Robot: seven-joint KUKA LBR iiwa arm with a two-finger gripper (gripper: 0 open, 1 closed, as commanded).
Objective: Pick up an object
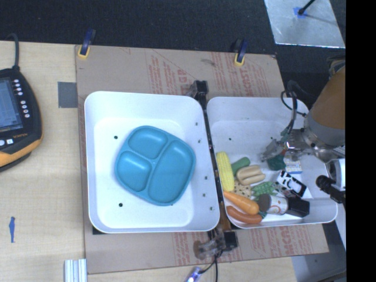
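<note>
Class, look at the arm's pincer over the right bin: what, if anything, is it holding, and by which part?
It cannot be told. The pincer sits low in the right bin, beside a small dark green piece, but no object is plainly seen in its hold.

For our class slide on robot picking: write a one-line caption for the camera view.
Grey arm's gripper hovers over right white bin of toy food; blue divided plate sits left.
</note>
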